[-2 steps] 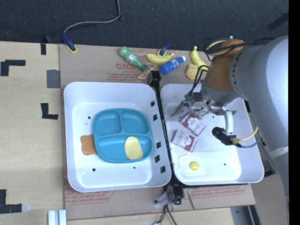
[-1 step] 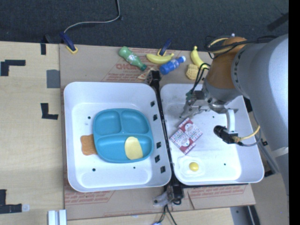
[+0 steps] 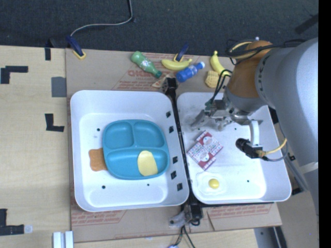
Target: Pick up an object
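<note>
Dark carpet floor (image 3: 207,9) lies behind the pale wooden bench (image 3: 31,154).

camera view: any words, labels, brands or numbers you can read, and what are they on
No text reads clearly enough to quote.
Red printing on the brown cardboard sheet under the bins: too blurred to read.
Red and white flat packet in the right white bin: printed pattern, too small to read.
Green plastic bottle and blue plastic bottle behind the bins: labels too small to read.
</note>
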`<state>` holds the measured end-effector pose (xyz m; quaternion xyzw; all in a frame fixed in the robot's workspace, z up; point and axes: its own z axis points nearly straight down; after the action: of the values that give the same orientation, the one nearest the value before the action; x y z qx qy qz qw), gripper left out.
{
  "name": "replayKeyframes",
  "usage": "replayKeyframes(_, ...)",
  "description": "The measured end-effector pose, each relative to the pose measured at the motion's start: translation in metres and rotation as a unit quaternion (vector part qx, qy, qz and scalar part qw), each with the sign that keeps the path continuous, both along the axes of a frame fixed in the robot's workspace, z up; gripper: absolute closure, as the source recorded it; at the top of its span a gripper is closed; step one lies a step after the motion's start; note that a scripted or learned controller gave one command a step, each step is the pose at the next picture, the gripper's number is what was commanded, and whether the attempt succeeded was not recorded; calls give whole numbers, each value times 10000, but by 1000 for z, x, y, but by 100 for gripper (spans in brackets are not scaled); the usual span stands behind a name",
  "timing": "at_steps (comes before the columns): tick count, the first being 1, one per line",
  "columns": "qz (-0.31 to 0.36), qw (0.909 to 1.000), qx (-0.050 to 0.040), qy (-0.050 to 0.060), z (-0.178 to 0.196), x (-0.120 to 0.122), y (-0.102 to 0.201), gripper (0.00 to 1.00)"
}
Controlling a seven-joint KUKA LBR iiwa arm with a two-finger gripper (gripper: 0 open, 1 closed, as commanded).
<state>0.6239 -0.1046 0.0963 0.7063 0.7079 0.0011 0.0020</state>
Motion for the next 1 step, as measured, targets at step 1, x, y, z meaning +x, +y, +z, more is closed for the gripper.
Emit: replayKeyframes(1,-3,10000,-3,-2,-10,-24,-3,0)
